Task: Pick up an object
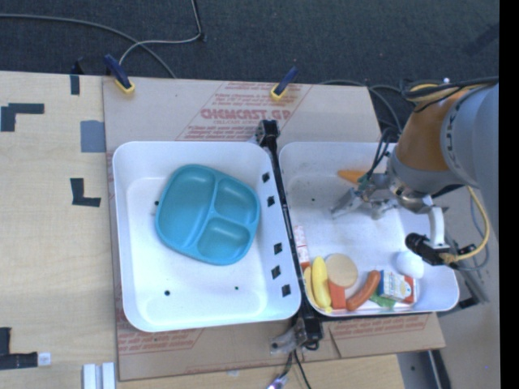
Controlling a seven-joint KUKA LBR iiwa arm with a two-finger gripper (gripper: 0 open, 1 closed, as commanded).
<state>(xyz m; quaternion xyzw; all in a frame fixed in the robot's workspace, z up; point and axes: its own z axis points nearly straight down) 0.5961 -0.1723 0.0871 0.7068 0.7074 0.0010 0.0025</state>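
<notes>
Tabletop (pixel 49 217): light wood with dark tape marks along its left side. A printed cardboard sheet (pixel 235 112) lies on it, clamped by two yellow clips (pixel 122 78) at the far edge. Two white bins (pixel 130 241) rest side by side on the cardboard.

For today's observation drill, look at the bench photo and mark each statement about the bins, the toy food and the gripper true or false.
1. The blue plate lies in the left bin. True.
2. The banana lies on the blue plate. False: it is in the right bin, near its front edge.
3. The gripper is over the right bin. True.
4. The sausage is between the gripper's fingers. False: it lies beside the banana.
</notes>
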